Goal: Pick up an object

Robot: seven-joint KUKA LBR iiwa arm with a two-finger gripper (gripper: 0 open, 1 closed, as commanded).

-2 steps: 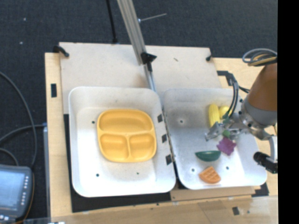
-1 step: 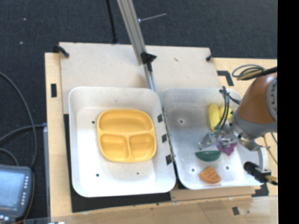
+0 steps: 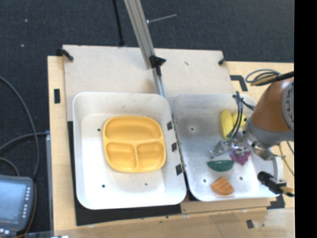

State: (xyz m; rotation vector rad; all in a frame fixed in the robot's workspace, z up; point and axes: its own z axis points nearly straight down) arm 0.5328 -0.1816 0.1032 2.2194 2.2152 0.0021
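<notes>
Camera view: gripper point(image 3: 229, 147) hangs low in the right bin point(image 3: 198, 182) among toys; whether its fingers are apart, I cannot tell.

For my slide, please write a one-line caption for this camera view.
KUKA arm's pincer low in the right bin among toy foods; yellow divided plate in the left bin.

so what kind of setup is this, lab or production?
Likely a lab grasping rig, not production: two white bins on a plywood bench, toy items like a yellow divided tray and corn, loose cables, gripper over the right bin.
</notes>
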